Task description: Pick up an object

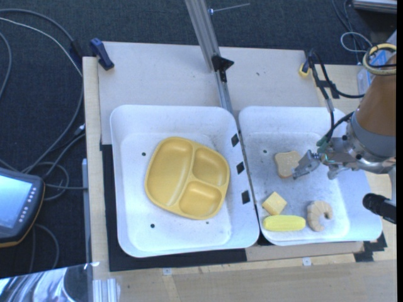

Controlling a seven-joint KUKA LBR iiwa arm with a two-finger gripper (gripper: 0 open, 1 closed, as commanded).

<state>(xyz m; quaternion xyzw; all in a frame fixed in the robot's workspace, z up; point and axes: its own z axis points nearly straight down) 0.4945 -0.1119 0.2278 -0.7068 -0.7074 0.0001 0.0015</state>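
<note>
With the gripper (310, 163) beside the tan bread-shaped toy slice (287, 163), finger spread I cannot tell, it may nudge the slice away and close on nothing.

Sitting side by side on the bench (157, 68): left bin (126, 231) and right bin (352, 228). Lying in the left bin: a divided tray (187, 177). Lying in the right bin: a bread slice (286, 163) toward the back, a cheese block (274, 203) in front of it, a corn cob (284, 223) nearest the front rim, a doughnut piece (318, 215) just right of the cob
</note>
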